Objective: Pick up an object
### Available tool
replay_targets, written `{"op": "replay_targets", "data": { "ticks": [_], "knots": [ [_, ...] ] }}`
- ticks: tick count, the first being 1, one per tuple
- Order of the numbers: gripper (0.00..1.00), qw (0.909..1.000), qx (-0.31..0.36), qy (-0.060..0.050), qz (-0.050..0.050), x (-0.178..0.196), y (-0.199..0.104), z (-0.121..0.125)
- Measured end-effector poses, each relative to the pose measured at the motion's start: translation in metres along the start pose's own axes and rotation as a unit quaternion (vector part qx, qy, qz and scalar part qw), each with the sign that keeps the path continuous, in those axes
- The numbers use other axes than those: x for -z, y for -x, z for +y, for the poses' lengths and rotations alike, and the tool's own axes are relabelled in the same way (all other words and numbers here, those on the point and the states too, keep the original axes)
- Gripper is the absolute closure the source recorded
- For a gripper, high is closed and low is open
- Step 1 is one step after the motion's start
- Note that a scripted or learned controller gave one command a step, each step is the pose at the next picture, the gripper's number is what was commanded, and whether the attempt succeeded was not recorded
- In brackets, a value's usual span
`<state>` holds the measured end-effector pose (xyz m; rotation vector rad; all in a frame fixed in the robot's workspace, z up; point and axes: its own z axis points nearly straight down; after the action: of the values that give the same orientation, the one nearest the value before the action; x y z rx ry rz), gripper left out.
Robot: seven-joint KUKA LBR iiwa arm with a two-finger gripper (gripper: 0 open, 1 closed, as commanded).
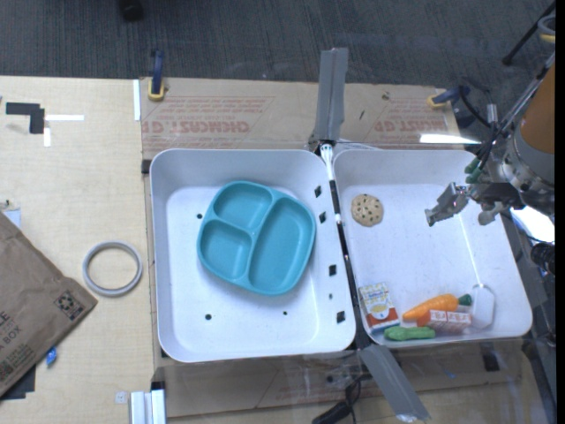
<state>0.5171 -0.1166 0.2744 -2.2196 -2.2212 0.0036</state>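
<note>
The gripper (pixel 465 204) hangs open and empty over the right bin's (pixel 494 336) far right, well apart from the cookie (pixel 366 209) and the toys piled in the near corner, likely poised to choose.

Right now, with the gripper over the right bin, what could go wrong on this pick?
1. The carrot, green pod and small carton crowd the near edge of the right bin; closing there may catch two things or shove them against the wall.
2. The cookie lies flat and alone; it may slip out.
3. The gripper hovers near the bin's right rim, so a steep descent might clip it.
</note>
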Motion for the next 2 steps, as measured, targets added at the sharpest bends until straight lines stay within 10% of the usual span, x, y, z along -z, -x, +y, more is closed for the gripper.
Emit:
{"op": "replay_targets", "data": {
  "ticks": [2],
  "knots": [
    [0.0,0.9992,0.039,0.001,0.001,-0.183,0.031,-0.029]
  ]
}}
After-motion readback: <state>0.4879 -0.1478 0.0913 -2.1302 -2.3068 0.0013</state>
